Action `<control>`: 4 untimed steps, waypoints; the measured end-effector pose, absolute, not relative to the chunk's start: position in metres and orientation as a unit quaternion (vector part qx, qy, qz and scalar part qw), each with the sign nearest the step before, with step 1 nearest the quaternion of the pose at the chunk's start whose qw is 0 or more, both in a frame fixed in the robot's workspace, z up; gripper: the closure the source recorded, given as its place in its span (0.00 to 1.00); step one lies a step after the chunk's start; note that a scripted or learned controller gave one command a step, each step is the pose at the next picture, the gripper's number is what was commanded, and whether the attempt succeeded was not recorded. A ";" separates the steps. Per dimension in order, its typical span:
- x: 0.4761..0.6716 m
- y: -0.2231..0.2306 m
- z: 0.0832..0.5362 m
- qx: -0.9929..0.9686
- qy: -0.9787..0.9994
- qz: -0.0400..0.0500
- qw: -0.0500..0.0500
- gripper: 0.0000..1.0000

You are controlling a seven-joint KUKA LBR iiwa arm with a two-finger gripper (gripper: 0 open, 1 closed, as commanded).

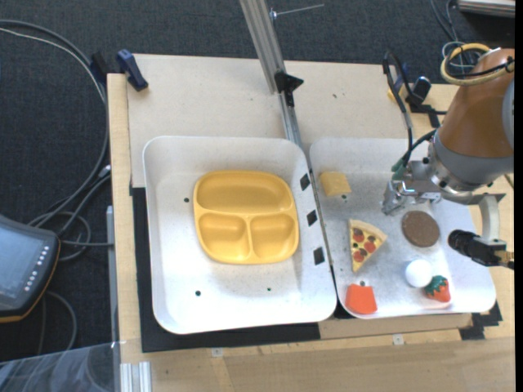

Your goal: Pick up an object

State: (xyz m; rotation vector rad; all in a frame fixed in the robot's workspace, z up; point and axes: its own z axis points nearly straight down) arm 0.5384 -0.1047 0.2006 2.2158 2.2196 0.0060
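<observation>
Camera view: claw (402,196) is hanging over the right bin (482,296), near that bin's far-middle area, arm coming in from the tabletop's right edge. Can't tell if it is open or shut; nothing is visibly sitting in it.

Candidate objects are all lying in the right bin:
- brown round disc (421,229), closest, lying just beside the claw toward the tabletop's near edge, looking apart from it
- pizza slice toy (364,244), sitting near the disc, toward the divider between the bins
- tan square block (334,184), lying near the bin's far-left corner, level with the claw, a clear gap between them
- white ball (417,273), sitting near the bin's near edge, with a red strawberry-like toy (439,288) touching or just beside it on the right
- orange-red piece (361,298), sitting at the bin's near-left corner

Left bin (163,300) is carrying a yellow divided plate (245,216), sitting roughly centred, well apart from the claw.

Clutter: a black part of the arm is overhanging the right bin's right edge next to the ball. A metal rail (265,39) is running from the tabletop's far edge down to the bin divider.
</observation>
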 end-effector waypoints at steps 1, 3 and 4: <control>0.536 -0.114 0.252 0.707 0.707 0.002 0.003 1.00; 0.529 -0.064 0.272 0.705 0.709 0.000 -0.002 1.00; 0.533 -0.011 0.274 0.705 0.710 0.001 -0.001 1.00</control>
